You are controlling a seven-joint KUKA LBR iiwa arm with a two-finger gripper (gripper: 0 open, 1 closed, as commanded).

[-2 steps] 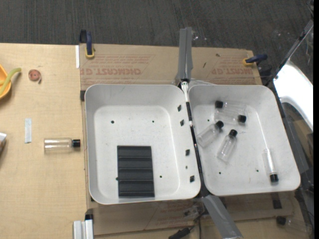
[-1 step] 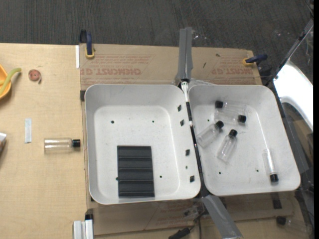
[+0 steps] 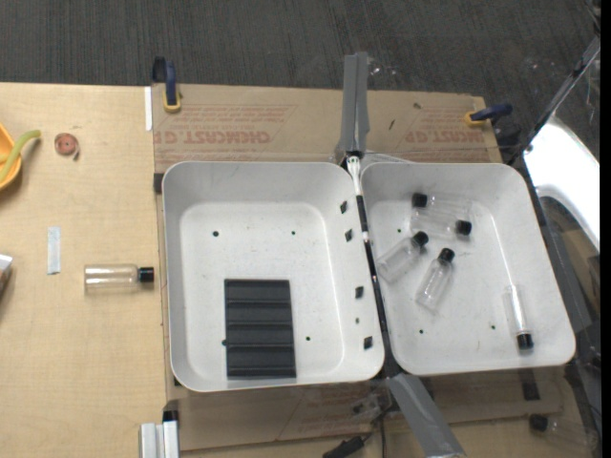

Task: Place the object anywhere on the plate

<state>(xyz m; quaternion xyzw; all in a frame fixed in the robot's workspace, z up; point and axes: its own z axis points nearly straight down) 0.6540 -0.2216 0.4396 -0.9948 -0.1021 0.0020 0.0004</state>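
The left bin [image 3: 191, 256] holds a dark ribbed plate [image 3: 259, 328] at its near side. The right bin [image 3: 535, 256] holds five clear, black-capped vials: two at the far side [image 3: 441, 205], two near the middle [image 3: 434, 280], and one at the near right [image 3: 516, 317]. Another vial [image 3: 116, 276] lies on the surface [image 3: 76, 370], left of the bins.

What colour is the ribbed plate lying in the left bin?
Black, or very dark grey; the ribbed plate shows clearly in the camera view against the white left bin.
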